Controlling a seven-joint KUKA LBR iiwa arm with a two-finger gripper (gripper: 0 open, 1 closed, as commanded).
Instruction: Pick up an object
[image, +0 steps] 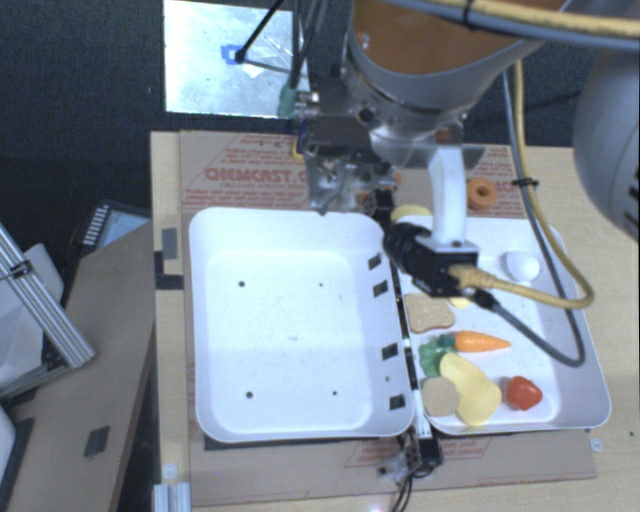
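Observation:
The right bin (594, 398) holds several toy foods: a slice of bread (428, 316), a carrot (483, 343), a green piece (432, 355), a yellow piece (471, 389), a beige round (440, 398), a red tomato (522, 392) and a white egg (521, 265). A yellow item (410, 213) lies near that bin's back left corner, partly hidden by the arm. My gripper (341, 192) hangs over the far rim of the left bin (203, 300), near the divide between the bins. I see nothing between its fingers.
An orange ring (482, 193) sits at the back of the right bin. A white bracket with a black block (432, 262) and a yellow cable (540, 292) hangs over the right bin's left part. Cardboard borders both bins.

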